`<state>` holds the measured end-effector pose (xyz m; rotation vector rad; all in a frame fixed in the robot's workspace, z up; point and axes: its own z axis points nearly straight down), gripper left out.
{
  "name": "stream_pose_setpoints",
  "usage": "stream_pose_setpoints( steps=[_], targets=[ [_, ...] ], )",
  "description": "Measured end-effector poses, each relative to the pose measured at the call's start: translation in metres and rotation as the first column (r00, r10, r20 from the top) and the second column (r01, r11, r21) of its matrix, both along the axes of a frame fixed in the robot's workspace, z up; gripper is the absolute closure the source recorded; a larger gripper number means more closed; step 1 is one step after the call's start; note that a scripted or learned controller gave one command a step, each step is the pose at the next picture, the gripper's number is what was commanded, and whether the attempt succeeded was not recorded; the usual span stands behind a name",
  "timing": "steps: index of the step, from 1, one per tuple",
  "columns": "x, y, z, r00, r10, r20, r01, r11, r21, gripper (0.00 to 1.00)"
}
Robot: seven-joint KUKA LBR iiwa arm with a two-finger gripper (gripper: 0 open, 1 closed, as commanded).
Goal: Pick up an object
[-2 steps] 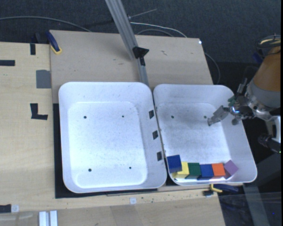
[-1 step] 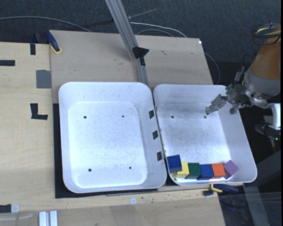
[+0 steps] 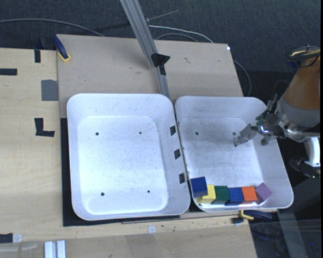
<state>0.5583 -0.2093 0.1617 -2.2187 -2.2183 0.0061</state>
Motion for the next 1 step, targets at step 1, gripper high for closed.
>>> stream_pose_setpoints(
  steps=[1],
  targets=[
    [0.0494, 0.0184, -0.0744, 1.000, 0.004, 0.001, -0.004, 1.000, 0.001, 0.00]
  ],
)
